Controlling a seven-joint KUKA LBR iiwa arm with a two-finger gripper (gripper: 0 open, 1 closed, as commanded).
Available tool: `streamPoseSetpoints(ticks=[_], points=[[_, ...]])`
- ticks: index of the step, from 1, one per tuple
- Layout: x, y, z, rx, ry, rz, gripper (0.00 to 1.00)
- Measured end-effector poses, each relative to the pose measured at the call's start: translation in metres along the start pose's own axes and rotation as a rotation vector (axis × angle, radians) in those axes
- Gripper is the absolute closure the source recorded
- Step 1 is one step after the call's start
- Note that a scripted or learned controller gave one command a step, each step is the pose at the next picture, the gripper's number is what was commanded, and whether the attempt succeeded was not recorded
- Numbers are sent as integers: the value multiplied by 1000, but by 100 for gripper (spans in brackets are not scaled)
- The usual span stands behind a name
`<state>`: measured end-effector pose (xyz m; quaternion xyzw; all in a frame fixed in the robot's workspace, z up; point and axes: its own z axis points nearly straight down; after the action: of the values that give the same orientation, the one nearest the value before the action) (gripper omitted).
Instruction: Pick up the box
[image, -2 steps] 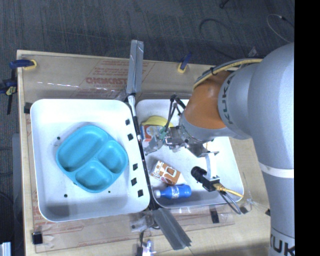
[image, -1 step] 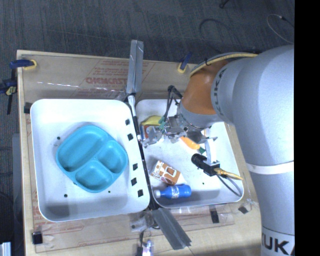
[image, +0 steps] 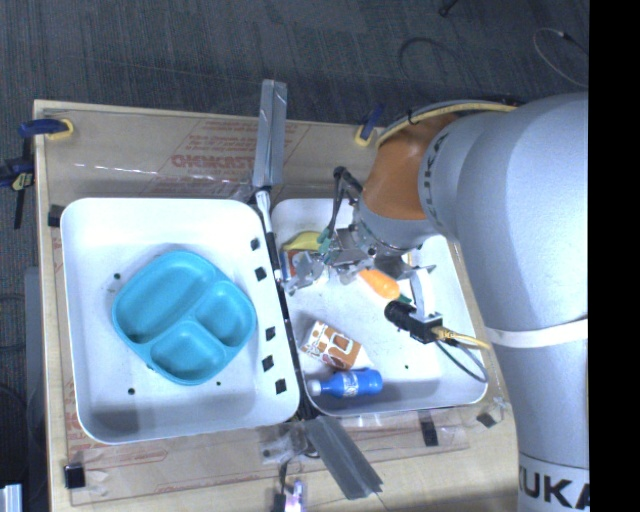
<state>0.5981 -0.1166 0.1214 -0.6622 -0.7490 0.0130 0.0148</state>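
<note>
A slanted overhead look at a wooden bench (image: 150, 140) carrying two shallow white bins set side by side. The left bin (image: 90, 380) holds a bright blue divided tray (image: 183, 315) with three compartments, lying roughly in the middle of the bin. A grey metal bar (image: 270, 130) runs along the seam between the bins at the far side, and another grey bar (image: 340, 462) angles out at the near side.

The right bin (image: 455, 375) holds the smaller things. The box (image: 331, 346) — a small carton, white with brown and orange print — lies flat and slightly tilted on the bin floor, in the near-left part of the bin, apart from the gripper. Just nearer the camera than the box, a blue bottle (image: 347, 384) with a white cap lies on its side against the bin's near wall. A yellow object (image: 303, 241) sits at the far-left of this bin, and an orange object (image: 380, 284) lies close under the wrist.

The large grey arm (image: 520, 220) enters from the right, its orange band (image: 395, 185) above the wrist. The gripper (image: 320, 262) reaches low into the far-left part of the right bin, near the yellow object (metal parts and cables crowd it here). Whether its jaws are parted or closed cannot be told, and nothing is clearly seen between them. A black fitting (image: 412, 322) with a yellow cable hangs beside the wrist.
</note>
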Motion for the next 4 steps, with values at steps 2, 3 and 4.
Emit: streamPoseSetpoints(ticks=[2, 3, 4], points=[[30, 60, -96, -39, -14, -400, 0], [3, 24, -10, -41, -18, -387, 0], [2, 8, -1, -38, -20, -393, 0]])
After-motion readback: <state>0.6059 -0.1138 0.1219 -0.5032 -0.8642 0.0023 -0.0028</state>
